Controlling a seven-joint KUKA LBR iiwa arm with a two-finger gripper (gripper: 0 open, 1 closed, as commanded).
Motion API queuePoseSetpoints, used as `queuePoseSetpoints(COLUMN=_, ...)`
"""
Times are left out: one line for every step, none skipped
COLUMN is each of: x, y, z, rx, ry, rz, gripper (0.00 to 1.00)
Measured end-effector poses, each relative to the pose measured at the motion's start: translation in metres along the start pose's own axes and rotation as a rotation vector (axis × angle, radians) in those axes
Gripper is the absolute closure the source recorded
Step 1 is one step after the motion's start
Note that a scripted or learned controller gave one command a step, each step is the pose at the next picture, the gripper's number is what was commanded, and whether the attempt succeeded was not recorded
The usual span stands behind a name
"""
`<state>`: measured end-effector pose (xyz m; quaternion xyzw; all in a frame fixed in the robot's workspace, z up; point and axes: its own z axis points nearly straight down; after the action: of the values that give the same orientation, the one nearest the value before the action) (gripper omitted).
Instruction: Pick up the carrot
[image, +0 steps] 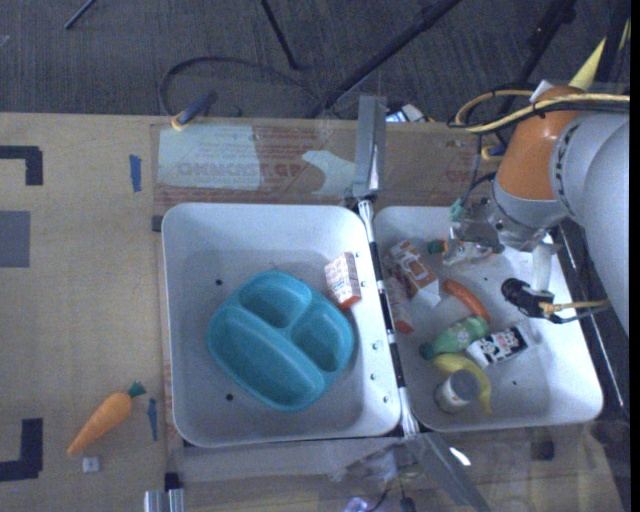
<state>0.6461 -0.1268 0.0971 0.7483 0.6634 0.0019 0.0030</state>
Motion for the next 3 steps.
queuePoseSetpoints(x=0.001, y=0.001, z=-0.011, rx=-0.003, ry=-0.001, rz=-0.003, gripper=1.00)
queuePoseSetpoints(x=0.070, y=0.013, z=-0.088, rx=0.007, ry=-0.001, rz=0.572, gripper=1.00)
queuePoseSetpoints(x=0.006, y=-0.053, z=-0.055, rx=0.013, ry=-0.005, rz=1.246, gripper=1.00)
